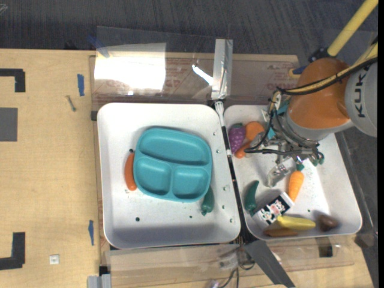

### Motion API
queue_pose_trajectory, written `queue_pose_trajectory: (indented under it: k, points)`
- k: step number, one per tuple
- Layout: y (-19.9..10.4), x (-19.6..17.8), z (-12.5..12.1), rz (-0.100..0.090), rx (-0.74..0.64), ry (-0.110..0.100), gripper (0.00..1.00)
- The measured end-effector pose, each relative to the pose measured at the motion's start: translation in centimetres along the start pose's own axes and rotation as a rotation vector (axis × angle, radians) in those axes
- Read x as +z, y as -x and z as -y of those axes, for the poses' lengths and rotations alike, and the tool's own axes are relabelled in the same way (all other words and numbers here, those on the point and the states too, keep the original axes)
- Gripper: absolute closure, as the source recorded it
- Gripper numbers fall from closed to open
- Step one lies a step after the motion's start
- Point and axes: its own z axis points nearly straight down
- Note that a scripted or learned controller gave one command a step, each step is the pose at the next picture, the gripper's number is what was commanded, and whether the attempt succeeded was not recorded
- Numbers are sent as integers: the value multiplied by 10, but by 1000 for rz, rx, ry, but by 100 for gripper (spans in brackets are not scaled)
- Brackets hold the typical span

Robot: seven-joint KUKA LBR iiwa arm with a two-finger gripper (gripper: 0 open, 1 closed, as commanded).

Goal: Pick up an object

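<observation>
Gripper (281,171) perhaps just beside carrot (294,183); grip unclear

White letters "KU" stand on the arm (363,104), up and to the right of the hand (287,168); the rest of the word runs off the picture's edge. Faint reddish print runs along the brown board (255,77) behind the bins, above the hand, too blurred to read. The small black-and-white card (275,209) just below the hand bears marks that cannot be made out.
</observation>
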Motion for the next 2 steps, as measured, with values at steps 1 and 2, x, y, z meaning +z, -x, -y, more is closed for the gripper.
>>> queue_pose_trajectory:
  k: [1, 2]
  points:
    - [-77, -1, 1, -1, -37, -2, 0]
    - [-71, -15, 0, 14, -41, -9, 100]
